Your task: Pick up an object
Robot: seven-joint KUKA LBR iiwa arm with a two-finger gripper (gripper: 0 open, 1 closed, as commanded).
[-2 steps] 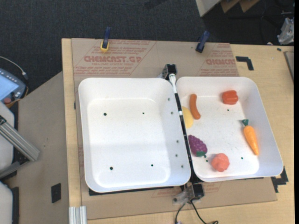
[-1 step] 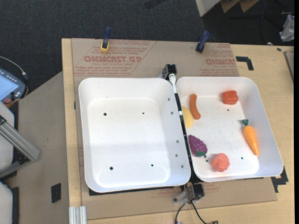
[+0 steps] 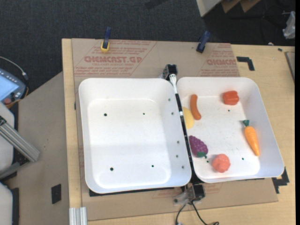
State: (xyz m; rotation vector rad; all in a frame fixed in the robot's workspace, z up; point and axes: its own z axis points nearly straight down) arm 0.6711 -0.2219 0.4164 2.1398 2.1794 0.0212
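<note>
The right bin (image 3: 262, 125) holds several toy foods. A red-orange pepper-like piece (image 3: 230, 97) lies near its far right. An orange sausage (image 3: 195, 107) lies at the far left, beside a pale yellow piece (image 3: 187, 117) against the left wall. A carrot (image 3: 252, 139) with a green top rests along the right side. Purple grapes (image 3: 198, 146) sit near the front left, and a red strawberry-like fruit (image 3: 221, 162) lies at the front.
The left bin (image 3: 93, 172) stands beside the right one on a brown board (image 3: 75, 69). Blue clamps (image 3: 106, 40) (image 3: 203, 41) grip the board's far edge. A metal rail (image 3: 18, 142) lies off the bench at the left.
</note>
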